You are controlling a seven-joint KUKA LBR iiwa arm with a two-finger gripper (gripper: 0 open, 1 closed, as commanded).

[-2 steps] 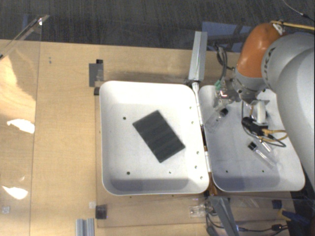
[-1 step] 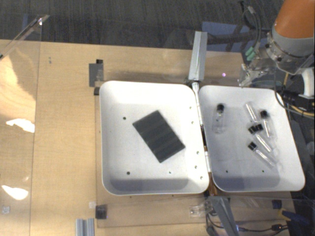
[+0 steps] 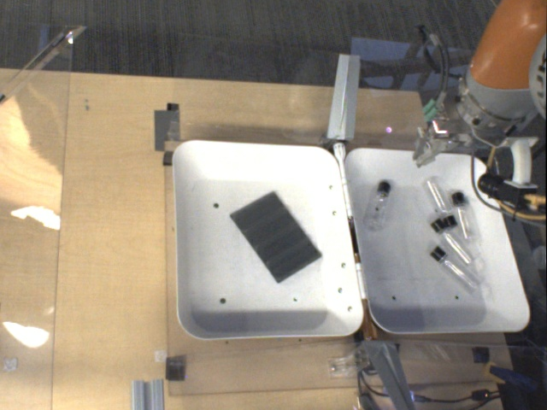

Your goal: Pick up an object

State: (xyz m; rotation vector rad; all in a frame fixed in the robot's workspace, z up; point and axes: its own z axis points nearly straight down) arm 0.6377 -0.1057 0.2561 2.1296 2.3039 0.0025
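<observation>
In the left bin a dark grey flat rectangular pad lies at an angle near the middle. The right bin holds several small clear vials with black caps: one at the left, one near the back, and one toward the front right. A small black piece lies between them. My gripper hangs over the back edge of the right bin, above and behind the vials, under the orange-banded wrist. Nothing shows in its grasp.
A grey metal post stands behind the seam between the two bins. A small dark bracket sits at the left bin's back left corner. Cables hang beside the right bin's right edge. Wooden bench stretches out to the left.
</observation>
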